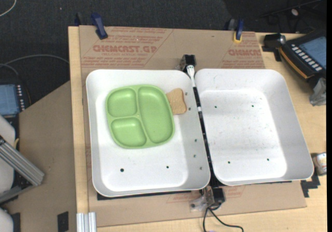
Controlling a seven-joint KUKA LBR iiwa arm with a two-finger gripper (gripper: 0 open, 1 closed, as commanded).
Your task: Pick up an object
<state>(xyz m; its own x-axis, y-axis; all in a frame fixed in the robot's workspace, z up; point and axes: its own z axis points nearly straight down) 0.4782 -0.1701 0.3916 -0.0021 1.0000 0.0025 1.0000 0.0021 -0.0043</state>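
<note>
A green divided plate (139, 117) with three compartments lies in the left white bin (150, 174), toward its upper left. A small tan, flat piece like a slice of bread (177, 101) rests against the plate's upper right rim, close to the bin's right wall. To the right stands the second white bin (249, 127), its floor speckled with small dark marks.
Both bins sit on a brown cardboard-covered bench (135, 44) held by blue clamps at the back. A black bracket with a white strip (190, 65) runs between the bins. A handheld controller (306, 54) lies at the right edge, and cables trail off the front.
</note>
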